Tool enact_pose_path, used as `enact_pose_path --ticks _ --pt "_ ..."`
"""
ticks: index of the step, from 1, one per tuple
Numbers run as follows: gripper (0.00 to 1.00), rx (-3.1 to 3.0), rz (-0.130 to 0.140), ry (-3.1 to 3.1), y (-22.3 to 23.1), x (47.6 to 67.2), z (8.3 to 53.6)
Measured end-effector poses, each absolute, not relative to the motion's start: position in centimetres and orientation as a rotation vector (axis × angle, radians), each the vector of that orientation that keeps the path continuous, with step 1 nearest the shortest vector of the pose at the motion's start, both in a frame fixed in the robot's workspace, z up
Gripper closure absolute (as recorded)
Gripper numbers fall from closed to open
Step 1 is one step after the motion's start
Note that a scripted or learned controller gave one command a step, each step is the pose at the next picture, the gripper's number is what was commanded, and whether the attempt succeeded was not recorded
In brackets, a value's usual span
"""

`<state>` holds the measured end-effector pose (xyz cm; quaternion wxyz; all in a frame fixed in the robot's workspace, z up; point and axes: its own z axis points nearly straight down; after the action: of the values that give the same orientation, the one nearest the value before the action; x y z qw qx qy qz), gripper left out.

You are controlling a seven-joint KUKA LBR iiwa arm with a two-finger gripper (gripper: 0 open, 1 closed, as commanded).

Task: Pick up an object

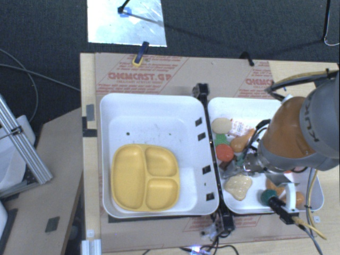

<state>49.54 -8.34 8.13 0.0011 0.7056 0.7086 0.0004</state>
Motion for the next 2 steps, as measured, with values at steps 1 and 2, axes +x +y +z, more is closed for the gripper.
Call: enact_pose_path --ticks 1,2 --pt "0.0 2.199 0.02 2.226 0.4 58.4 19.2" --pt "0.0 2.204 0.014 2.229 7.6 66.6 18.6"
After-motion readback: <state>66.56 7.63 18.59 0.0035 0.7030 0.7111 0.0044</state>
